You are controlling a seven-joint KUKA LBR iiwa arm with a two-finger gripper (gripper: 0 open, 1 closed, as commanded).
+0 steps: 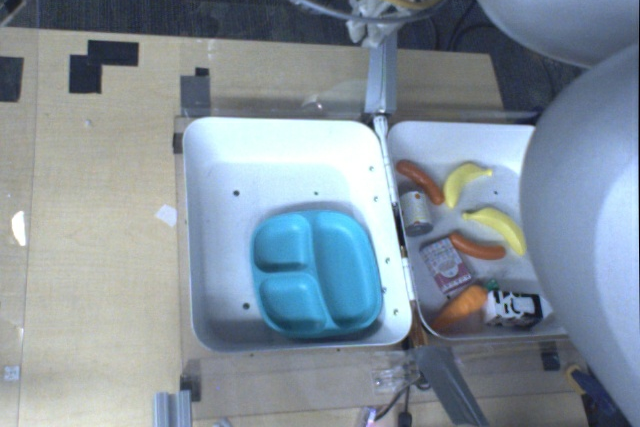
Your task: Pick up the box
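Lying in the right bin (520, 140), the box (446, 262) sits just beside the carrot (462, 306); the fingers' state probably cannot be told here

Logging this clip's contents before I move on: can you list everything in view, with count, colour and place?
bins: 2, white, side by side on the bench
tray: 1, blue, three compartments, left bin
sausages: 2, red-brown, right bin
bananas: 2, yellow, right bin
can: 1, silver, right bin by the divider
box: 1, small, red and white, right bin
carrot: 1, orange, right bin, near edge
carton: 1, black and white, beside the carrot
arm: 1, grey, over the right bin
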